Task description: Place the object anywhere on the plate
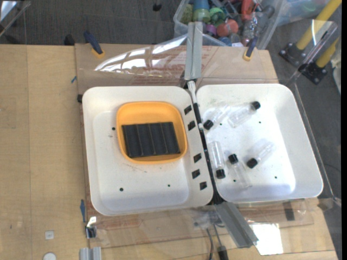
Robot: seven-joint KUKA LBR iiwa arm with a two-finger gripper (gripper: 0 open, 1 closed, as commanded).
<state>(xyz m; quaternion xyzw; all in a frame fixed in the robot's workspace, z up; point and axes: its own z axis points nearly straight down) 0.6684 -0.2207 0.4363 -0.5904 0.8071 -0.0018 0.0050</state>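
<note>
An orange plate (pixel 126 114) lies in the left white bin (pixel 103 188). A black ribbed rectangular object (pixel 150 140) rests flat on the plate, covering most of its middle. In the right white bin (pixel 303 167) lie several clear plastic vials with black caps: one (pixel 244 112) near the back, one (pixel 259 153) near the middle, one (pixel 216 157) beside the divider.
A clear tub of colourful toys (pixel 230 7) stands behind the bins. Blue and orange clamps (pixel 93 43) hold the board at the back. A metal bar (pixel 193 50) runs along the divider between the bins. Wooden bench stretches to the left.
</note>
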